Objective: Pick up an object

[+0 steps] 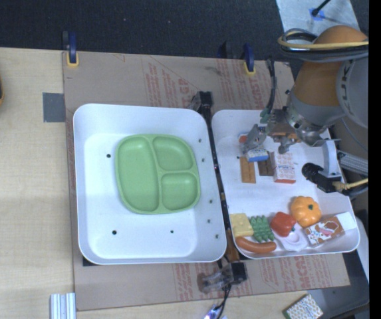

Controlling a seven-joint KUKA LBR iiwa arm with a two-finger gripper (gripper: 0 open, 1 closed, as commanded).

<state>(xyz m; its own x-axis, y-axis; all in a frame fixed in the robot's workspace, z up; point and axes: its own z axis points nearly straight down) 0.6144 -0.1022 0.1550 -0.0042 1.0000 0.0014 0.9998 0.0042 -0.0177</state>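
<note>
My gripper (268, 142) hangs low over the far part of the right bin (227, 121), its two fingers spread apart with nothing held between them. Just below it lie a small blue-grey piece (257, 155), a tan brown block (247, 171), a dark brown block (266, 167) and a red-and-white packet (284, 171). Nearer the front of that bin sit an orange pumpkin (305, 210), a red toy vegetable (282, 223), a green piece (262, 228), a yellow block (241, 224) and a sausage (256, 246).
The left bin (90, 178) holds a green divided plate (157, 173). The grey arm with its orange band (323, 58) fills the upper right. A black part (316, 176) juts over the right bin's right side. Clamps stand at the bins' far edge.
</note>
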